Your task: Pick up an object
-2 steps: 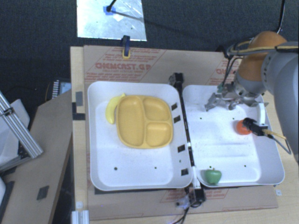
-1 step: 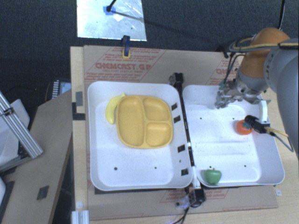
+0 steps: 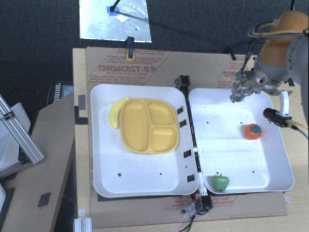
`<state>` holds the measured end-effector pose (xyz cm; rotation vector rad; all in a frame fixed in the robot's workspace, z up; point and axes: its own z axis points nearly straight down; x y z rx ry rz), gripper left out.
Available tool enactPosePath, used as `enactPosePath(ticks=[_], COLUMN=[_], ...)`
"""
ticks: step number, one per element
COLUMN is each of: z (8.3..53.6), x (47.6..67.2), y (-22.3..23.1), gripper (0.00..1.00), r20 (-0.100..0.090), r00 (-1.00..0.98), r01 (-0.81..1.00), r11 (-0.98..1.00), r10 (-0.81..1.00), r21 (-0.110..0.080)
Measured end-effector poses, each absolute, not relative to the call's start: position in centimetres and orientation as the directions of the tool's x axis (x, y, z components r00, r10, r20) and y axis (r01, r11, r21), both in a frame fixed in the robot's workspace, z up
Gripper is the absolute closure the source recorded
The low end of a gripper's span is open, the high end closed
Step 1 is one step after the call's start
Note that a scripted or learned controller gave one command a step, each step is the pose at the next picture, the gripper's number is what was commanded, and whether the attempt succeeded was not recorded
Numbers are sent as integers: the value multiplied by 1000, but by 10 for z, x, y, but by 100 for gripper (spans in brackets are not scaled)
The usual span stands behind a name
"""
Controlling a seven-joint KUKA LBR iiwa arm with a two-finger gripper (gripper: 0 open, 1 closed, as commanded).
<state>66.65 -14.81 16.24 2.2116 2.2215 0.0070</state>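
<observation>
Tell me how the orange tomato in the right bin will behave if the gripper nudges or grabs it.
The tomato looks round and smooth, so it would probably roll across the flat right bin floor if nudged. Its glossy, toy-like surface suggests it is light and may slip from a grip.

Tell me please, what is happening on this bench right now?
A grey arm reaches in from the right, and its pincer is above the far edge of the right bin, holding nothing that can be seen. In that bin lie a tomato near the right side and a green pepper at the near left corner. The left bin holds a yellow tray with a banana along its left side. Nothing is picked up yet.
</observation>
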Motion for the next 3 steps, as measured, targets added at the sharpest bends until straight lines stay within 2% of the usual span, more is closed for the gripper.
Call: enactPosePath(ticks=[1,2,3], z=[224,259,262], x=[663,664,642], y=[-142,-142,-87], gripper=[100,100,100], r20=[-2,-1,1], r00=[-7,-7,-9], r01=[1000,1000,1000], r11=[7,7,9], r10=[1000,1000,1000], r21=[9,5,1])
